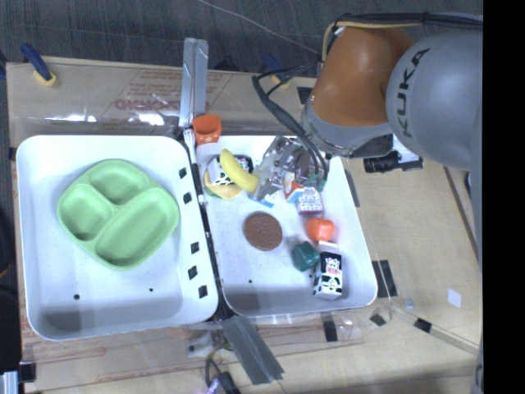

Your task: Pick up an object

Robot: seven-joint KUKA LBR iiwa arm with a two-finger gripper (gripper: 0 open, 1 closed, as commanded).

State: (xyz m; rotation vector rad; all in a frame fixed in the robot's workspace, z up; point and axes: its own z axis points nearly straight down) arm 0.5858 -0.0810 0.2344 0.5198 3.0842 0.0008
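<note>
In the right-hand shallow white plastic bin [354, 257], the metal two-finger pincer [285, 169] is hanging low over the upper part of the clutter, reaching in under the grey arm with its orange band [361, 72]. Whether the pincer is open or closed cannot be told; nothing is visibly lying between its parts, so no object is judged to be held.

Candidate objects are lying loose around it, apparently scattered for picking:
- One curved yellow plastic banana [236, 171], just left of the pincer.
- One orange bottle-shaped item [207, 127], further left and beyond.
- One flat round brown disc [262, 231], below the pincer.
- One small red-and-white printed packet [309, 200], just below and to its right.
- One rounded orange-red item [321, 229], below that.
- One dark green lump [305, 257] and one black-and-white cow-patterned carton [329, 274], well below.

One light green three-compartment plate [119, 213] is sitting in the second white bin [41, 302], well to the left.
</note>
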